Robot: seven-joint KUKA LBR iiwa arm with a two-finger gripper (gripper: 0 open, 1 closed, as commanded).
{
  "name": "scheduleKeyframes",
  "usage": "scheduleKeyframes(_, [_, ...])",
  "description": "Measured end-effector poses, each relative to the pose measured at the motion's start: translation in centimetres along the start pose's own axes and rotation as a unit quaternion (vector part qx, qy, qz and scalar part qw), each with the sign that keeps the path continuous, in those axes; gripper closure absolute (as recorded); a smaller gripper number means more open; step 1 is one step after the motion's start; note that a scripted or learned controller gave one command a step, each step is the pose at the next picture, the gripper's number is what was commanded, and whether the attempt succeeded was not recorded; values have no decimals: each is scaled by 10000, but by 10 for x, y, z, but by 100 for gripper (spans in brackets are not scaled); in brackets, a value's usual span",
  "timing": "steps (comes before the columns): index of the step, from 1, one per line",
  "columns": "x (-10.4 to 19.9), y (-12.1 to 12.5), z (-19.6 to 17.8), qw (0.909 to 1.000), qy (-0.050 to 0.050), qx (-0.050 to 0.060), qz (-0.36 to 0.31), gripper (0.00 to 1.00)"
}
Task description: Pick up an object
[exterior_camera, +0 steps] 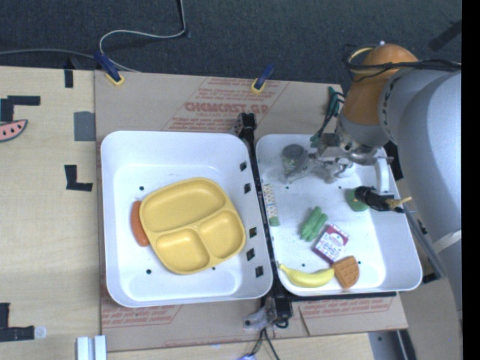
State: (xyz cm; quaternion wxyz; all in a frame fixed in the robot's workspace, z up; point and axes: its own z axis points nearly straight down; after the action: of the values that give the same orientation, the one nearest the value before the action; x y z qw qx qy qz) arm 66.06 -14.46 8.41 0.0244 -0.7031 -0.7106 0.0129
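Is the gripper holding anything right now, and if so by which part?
Cannot tell: the gripper sits low at the back of the right bin, with nothing visibly held.

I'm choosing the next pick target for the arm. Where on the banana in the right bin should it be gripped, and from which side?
Grip the banana at its mid-length, coming straight down from above, fingers closing across its narrow width. It lies flat along the right bin's near wall, ends curving up. The orange cracker touches its right end, so the middle is likely freer. The hand is at the bin's far side.

Dark carpet floor [225,13] behind. Light wood bench [45,238] (black tape marks) under a printed cardboard sheet [210,103]. Even light.
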Motion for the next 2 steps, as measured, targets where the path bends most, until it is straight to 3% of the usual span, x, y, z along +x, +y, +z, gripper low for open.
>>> scheduleKeyframes(2, [35,0,3,10000,-84,-38,34,0])
